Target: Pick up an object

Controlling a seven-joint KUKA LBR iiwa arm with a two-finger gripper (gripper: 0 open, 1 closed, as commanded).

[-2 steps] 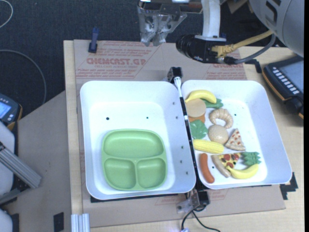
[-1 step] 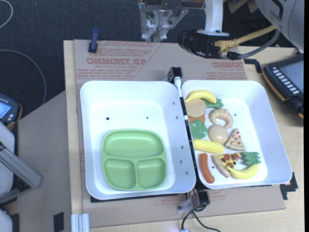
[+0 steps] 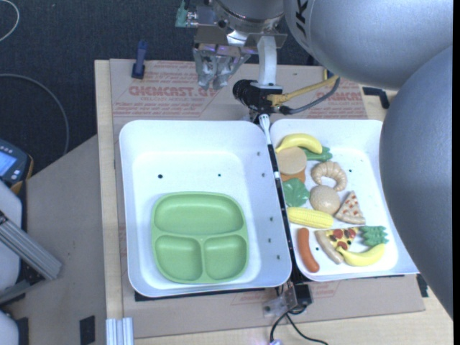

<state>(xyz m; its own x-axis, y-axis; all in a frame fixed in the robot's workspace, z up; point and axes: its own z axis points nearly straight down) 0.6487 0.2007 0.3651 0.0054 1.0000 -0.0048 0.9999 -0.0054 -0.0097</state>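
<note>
Glossy white plastic bins (image 3: 136, 164), matt green plastic tray (image 3: 199, 236) – smooth, toy food (image 3: 327, 200) in shiny moulded plastic (banana (image 3: 299, 142) glossiest), arm (image 3: 374, 27) of smooth satin grey metal, bench board (image 3: 115, 99) – matt brown, cardboard-like, printed.

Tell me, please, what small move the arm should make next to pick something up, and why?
Probably swing the gripper toward the right bin and start lowering. It hangs above the bench beyond the left bin, which holds a green tray, while the toy food, such as the banana and croissant, lies in the right bin.
</note>
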